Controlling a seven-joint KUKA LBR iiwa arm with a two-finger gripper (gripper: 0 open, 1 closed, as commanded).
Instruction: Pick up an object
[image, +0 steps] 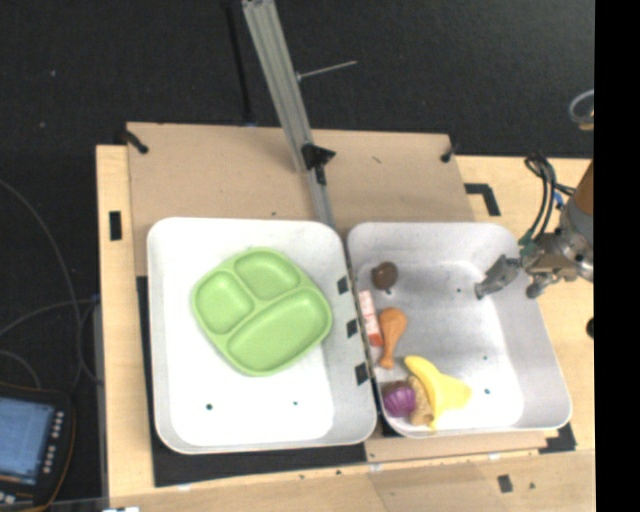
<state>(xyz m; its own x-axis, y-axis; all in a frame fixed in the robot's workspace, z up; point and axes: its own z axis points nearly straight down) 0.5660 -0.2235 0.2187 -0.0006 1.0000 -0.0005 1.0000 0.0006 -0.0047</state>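
In the right bin several small objects lie along the left wall: a brown round piece, a red and white packet, an orange drumstick-shaped toy, a yellow banana and a purple ball. My gripper hovers over the bin's right side, well apart from these objects, with its two fingers spread and nothing between them.
The left bin holds a green divided plate. A grey metal post slants up from between the bins at the back. Cables hang at the right edge near the arm.
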